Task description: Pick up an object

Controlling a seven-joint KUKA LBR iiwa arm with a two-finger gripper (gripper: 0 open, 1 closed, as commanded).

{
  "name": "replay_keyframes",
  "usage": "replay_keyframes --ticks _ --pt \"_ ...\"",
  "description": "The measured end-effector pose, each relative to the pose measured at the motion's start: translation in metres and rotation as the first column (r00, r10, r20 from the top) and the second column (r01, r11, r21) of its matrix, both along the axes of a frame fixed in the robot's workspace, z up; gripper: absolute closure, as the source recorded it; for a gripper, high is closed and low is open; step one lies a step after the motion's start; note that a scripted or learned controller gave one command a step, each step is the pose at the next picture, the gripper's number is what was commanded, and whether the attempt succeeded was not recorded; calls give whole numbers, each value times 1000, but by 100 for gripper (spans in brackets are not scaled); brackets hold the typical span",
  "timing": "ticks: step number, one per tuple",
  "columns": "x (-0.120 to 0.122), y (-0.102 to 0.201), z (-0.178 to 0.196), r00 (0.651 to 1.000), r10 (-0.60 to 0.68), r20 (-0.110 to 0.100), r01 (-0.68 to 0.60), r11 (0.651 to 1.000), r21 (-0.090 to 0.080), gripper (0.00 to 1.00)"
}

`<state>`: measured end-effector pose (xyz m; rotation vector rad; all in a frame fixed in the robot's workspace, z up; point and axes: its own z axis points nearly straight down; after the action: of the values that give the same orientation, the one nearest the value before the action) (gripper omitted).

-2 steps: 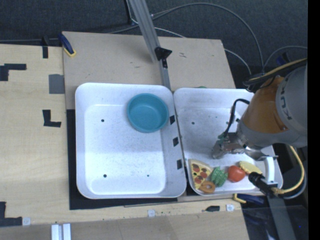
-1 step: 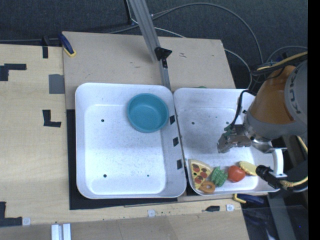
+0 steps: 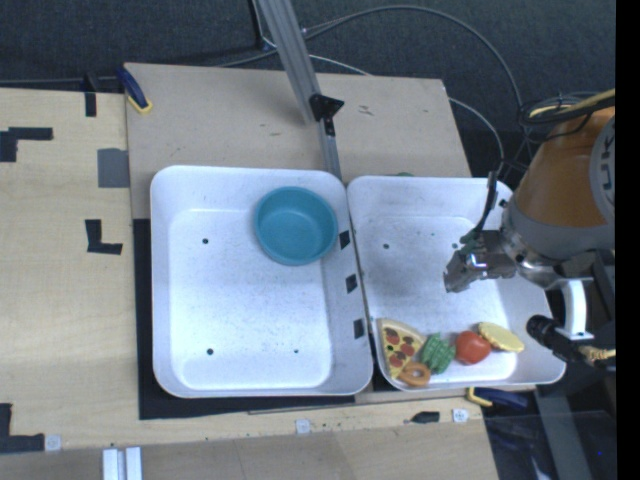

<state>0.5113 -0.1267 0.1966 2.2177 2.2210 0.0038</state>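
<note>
Right now I see the gripper point(image 3: 458, 277) above the toy tomato point(image 3: 473, 347); jaws' state I cannot tell.

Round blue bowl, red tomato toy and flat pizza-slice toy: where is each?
Round blue bowl point(image 3: 295, 226), camera view: its inner floor.
Red tomato toy point(image 3: 472, 347), camera view: its top.
Flat pizza-slice toy point(image 3: 401, 346), camera view: its topping face.

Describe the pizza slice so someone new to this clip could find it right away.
Look at the right bin, along its near edge where a row of small toys lies. The pizza slice is the leftmost, beside the green toy: a flat orange wedge with red dots.
</note>
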Motion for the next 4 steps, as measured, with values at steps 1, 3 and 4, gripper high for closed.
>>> replay_keyframes --ticks 1,3,4 --pt "8 0 59 1000 -1 -1 1 1000 0 100" --pt "60 88 40 1000 2 -5 -2 1000 1 100" --pt "86 139 46 1000 2 -5 -2 1000 1 100"
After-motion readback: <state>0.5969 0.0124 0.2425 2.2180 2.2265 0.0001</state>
